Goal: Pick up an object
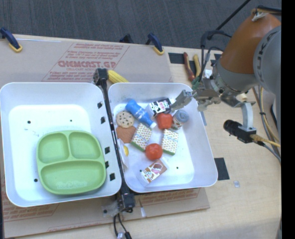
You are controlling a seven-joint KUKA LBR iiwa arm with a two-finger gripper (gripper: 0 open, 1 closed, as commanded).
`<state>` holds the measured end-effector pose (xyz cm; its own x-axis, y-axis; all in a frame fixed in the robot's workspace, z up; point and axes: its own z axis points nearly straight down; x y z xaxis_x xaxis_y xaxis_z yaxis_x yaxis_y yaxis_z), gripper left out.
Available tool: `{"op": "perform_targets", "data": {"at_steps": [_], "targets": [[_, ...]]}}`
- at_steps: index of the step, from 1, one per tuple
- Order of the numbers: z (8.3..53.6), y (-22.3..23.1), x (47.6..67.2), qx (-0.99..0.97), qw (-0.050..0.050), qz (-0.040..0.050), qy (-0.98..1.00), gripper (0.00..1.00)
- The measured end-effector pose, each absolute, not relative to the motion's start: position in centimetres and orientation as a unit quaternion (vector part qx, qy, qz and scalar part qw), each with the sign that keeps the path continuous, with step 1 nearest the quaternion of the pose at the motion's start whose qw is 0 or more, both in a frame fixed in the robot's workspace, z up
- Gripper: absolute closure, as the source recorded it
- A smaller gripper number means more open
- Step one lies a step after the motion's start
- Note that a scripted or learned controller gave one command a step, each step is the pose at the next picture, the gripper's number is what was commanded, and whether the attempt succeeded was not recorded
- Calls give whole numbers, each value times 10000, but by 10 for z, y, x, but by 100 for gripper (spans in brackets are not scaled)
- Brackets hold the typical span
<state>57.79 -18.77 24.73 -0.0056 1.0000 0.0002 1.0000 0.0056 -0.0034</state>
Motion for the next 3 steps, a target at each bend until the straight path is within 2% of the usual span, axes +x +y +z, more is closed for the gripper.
{"op": "perform_targets", "data": {"at_steps": [1, 2, 3], "targets": [[125, -185, 593, -7038, -127, -71, -7103, 0], [136, -187, 593, -7032, -131, -55, -7108, 100], [146, -186, 593, -7026, -126, -53, -7115, 100]]}}
